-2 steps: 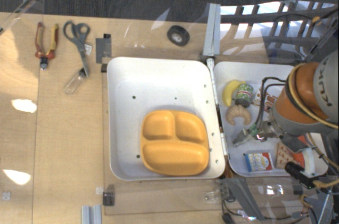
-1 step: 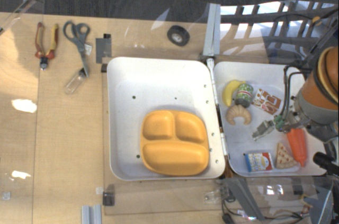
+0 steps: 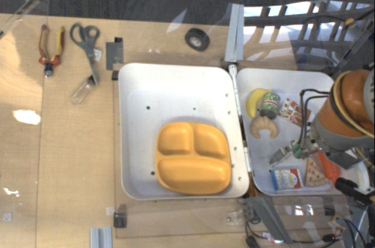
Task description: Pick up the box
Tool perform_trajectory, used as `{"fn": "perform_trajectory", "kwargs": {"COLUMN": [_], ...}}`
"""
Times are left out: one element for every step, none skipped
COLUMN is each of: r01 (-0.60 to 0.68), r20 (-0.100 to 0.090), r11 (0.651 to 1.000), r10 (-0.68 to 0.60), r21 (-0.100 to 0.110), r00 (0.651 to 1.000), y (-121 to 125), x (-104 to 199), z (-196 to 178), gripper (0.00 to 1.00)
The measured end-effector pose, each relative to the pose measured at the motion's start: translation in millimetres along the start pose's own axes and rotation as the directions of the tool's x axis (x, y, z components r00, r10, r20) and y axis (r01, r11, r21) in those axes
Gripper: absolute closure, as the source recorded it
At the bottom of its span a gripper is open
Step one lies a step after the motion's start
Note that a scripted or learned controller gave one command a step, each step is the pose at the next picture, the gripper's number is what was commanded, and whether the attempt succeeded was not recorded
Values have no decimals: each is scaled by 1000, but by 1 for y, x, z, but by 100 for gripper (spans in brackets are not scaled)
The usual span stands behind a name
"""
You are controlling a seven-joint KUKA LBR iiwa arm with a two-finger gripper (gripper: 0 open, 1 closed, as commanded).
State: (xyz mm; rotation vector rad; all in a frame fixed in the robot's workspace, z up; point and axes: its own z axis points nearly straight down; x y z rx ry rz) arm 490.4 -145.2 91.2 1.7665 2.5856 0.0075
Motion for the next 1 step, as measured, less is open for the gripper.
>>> {"fn": "perform_trajectory", "kwargs": {"r01": [-113], "r20": [7], "r11": [994], "r10": [113], "r21": [-6], "r00": [994], "y": [10], "x": [20], "z": [1], "gripper": [0]}}
